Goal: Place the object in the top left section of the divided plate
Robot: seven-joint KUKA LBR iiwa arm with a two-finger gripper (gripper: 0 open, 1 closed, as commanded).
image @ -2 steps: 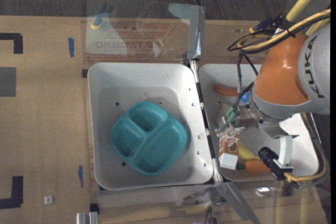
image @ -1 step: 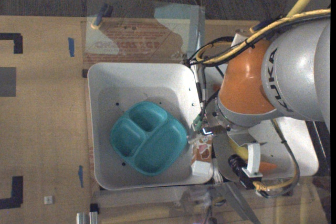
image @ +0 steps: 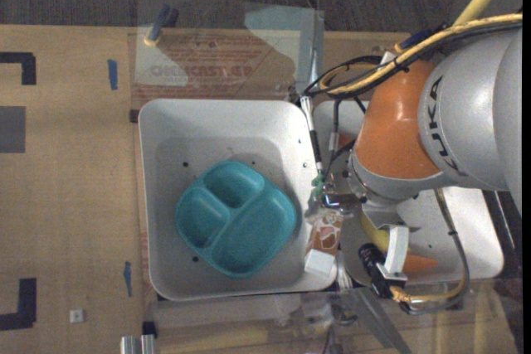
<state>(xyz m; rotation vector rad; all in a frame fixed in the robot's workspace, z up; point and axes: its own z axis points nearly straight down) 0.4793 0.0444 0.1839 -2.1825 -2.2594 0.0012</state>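
The teal divided plate point(image: 236, 217) lies in the left white bin point(image: 166, 145), tilted, with two small sections toward its upper left and one large section at its lower right. All three sections look bare. My gripper point(image: 329, 213) hangs below the orange wrist over the left edge of the right bin point(image: 481, 257), just right of the plate. Directly under it lies a small brown and red object point(image: 325, 237). The arm hides much of the gripper's body.
A white block point(image: 319, 263) sits at the wall between the two bins. An orange carrot-like piece point(image: 420, 264) and a yellow item point(image: 375, 237) lie in the right bin. Cables loop above the wrist. A clear sheet point(image: 224, 54) lies behind the left bin.
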